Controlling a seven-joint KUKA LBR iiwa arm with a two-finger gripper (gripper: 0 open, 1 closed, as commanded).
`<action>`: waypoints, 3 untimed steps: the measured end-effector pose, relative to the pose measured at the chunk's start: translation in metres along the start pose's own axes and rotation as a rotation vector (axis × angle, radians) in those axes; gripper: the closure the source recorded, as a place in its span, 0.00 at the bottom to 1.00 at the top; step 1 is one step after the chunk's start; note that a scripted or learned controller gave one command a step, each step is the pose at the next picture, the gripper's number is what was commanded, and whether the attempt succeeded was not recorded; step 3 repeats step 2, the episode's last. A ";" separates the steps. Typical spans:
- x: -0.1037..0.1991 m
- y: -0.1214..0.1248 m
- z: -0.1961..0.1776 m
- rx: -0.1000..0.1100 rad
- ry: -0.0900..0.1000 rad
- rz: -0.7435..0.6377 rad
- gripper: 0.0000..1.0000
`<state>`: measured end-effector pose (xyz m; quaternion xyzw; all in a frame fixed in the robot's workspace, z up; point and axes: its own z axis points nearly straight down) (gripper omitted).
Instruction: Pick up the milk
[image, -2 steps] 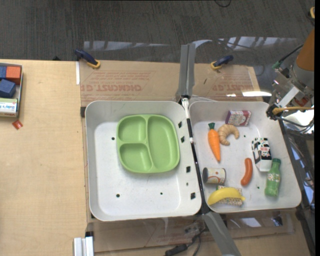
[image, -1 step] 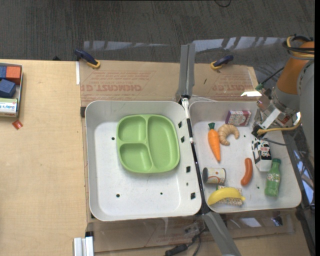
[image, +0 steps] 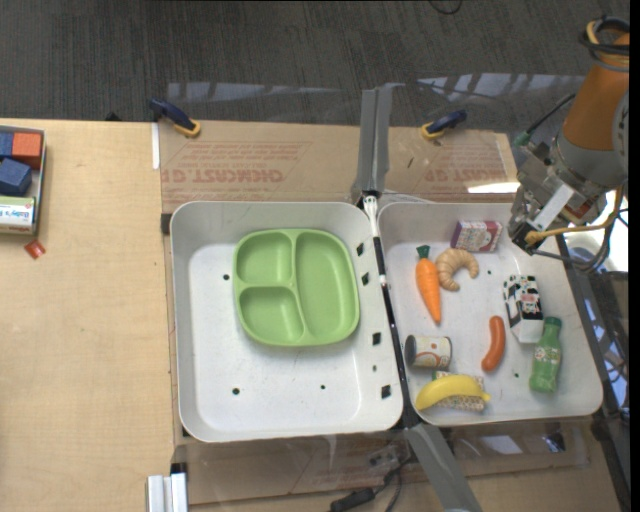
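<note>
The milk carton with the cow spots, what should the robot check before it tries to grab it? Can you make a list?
1. Milk carton in sight, in the right bin: ok.
2. Gripper directly over the milk: not ok, it sits up near the bin's far right corner.
3. Fingers open wide enough: cannot tell, too blurred.
4. Room around the milk: not ok on one side, the green bottle lies close by its lower end; the sausage is a bit further off.
5. Milk free on top, nothing lying over it: ok.
6. Milk standing or lying: cannot tell for sure; it looks laid flat.
</note>
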<state>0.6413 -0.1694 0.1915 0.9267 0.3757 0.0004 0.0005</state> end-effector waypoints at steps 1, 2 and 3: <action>-0.046 0.017 0.070 0.005 -0.002 -0.137 1.00; -0.015 -0.015 -0.029 0.002 -0.001 -0.197 1.00; -0.015 -0.015 -0.029 0.002 -0.001 -0.197 1.00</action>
